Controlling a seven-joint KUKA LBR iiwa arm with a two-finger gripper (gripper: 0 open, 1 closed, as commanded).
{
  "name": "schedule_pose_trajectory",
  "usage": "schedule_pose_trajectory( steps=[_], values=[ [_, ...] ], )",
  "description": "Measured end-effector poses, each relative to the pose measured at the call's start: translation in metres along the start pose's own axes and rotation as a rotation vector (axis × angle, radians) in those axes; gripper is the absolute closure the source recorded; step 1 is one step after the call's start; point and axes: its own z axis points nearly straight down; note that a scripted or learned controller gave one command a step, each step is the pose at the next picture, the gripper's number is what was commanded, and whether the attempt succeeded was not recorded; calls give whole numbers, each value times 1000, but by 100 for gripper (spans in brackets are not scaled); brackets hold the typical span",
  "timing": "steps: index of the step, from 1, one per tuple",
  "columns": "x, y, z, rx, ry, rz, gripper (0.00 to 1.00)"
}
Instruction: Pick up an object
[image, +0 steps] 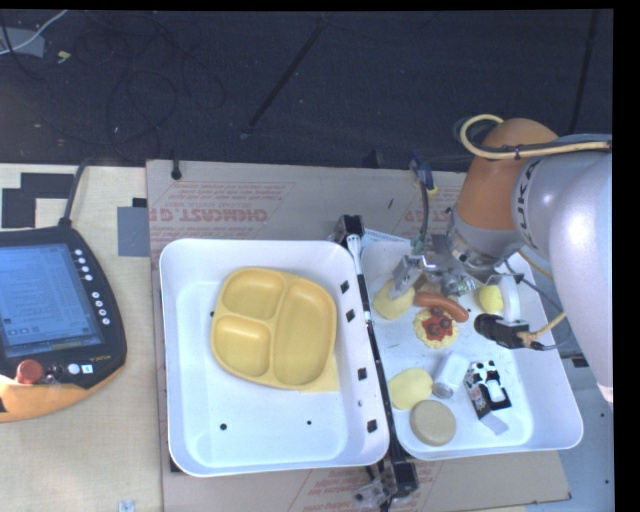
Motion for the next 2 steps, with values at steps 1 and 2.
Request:
schedule_pose_trajectory(
  steps=[1, 2],
  values=[
    [-13, -25, 26, -4, -5, 8, 0],
    [-5, -93, 28, 3, -2, 10, 0]
  ],
)
